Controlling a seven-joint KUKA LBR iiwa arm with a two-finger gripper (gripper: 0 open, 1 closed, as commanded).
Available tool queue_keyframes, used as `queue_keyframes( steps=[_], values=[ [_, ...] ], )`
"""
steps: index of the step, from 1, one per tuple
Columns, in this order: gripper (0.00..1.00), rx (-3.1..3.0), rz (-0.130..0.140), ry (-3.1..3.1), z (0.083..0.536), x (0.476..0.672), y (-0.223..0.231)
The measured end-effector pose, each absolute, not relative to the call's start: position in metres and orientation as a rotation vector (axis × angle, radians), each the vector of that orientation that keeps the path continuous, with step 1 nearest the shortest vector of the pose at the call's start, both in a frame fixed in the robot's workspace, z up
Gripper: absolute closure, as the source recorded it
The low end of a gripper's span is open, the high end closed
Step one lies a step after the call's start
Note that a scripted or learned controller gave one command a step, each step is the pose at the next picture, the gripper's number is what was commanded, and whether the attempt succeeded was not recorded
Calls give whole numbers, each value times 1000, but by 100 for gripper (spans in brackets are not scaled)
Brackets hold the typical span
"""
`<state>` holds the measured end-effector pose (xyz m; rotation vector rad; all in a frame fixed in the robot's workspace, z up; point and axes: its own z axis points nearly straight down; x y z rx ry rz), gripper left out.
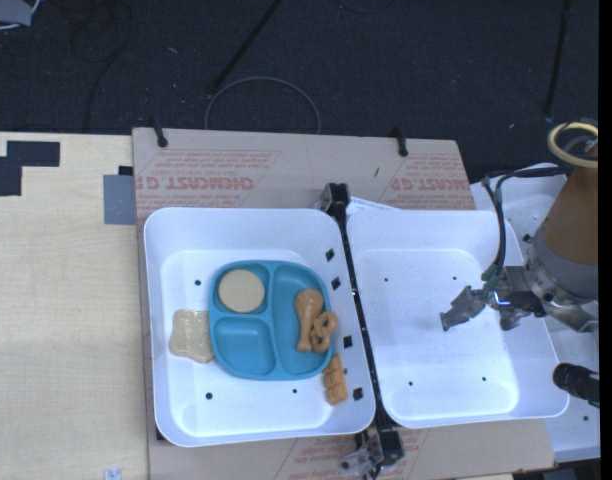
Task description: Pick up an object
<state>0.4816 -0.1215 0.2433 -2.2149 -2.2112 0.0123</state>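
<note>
Two shallow white bins sit side by side on the bench, sharing a middle divider. In the left bin point(176, 238), a blue divided tray point(254, 353) lies near the centre; a round tan disc point(240, 290) rests in its upper-left compartment and a knobbly brown pretzel-like piece point(314, 320) lies in its right compartment. A pale flat slice point(191, 335) touches the tray's left edge, close to the bin's left wall, and a small orange-brown chunk point(334, 380) lies just off the tray's lower-right corner, beside the divider. The gripper point(469, 306) hangs over the right bin point(426, 388), towards its right edge, well apart from all these things; nothing shows between its fingers, and how wide they stand cannot be told.
</note>
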Motion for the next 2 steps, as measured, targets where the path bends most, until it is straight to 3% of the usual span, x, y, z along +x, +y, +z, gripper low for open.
queue_keyframes(
  steps=[1,2],
  values=[
    [0,-2218,3,-2219,249,483,-122],
    [0,-2216,7,-2216,204,479,-119]
  ],
)
